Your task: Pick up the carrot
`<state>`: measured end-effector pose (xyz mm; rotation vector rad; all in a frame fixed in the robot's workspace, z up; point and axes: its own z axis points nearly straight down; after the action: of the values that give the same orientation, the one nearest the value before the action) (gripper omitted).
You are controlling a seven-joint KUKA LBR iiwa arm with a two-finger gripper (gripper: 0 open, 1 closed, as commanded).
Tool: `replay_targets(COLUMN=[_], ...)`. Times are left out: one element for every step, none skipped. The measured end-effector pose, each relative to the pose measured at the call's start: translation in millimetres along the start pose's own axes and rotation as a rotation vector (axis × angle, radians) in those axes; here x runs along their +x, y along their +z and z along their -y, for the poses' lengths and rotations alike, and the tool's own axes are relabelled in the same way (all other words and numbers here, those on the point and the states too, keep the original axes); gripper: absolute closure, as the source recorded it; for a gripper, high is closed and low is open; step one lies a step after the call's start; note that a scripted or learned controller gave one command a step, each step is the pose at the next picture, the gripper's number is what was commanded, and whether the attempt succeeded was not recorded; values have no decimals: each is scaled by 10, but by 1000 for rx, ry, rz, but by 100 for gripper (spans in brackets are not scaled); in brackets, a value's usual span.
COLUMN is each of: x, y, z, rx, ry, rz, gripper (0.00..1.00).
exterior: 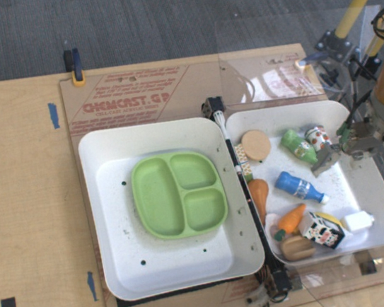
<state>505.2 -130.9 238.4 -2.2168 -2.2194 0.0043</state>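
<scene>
The carrot [292, 218], small and orange with a green leafy end, lies in the right bin [377, 189] toward its front left, between a blue bottle [299, 187] and a black-and-white patterned toy [324, 231]. My gripper [329, 155] hangs low over the bin's right rear part, beside a green bottle [297, 146] and a small can [316, 138]. It is well away from the carrot, to the carrot's rear right, and I see nothing held in it.
The right bin also holds a round tan disc [255, 145], an orange tapered piece [259, 195] by the left wall, a brown loaf-like item [297, 248] and a white block [358, 221]. A green divided plate [179, 194] sits in the left bin [109, 219].
</scene>
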Motion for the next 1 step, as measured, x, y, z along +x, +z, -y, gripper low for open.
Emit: replay_targets(x=[326], y=[1411], z=[190], rx=[-17], ry=[111], rz=[4], gripper=[0])
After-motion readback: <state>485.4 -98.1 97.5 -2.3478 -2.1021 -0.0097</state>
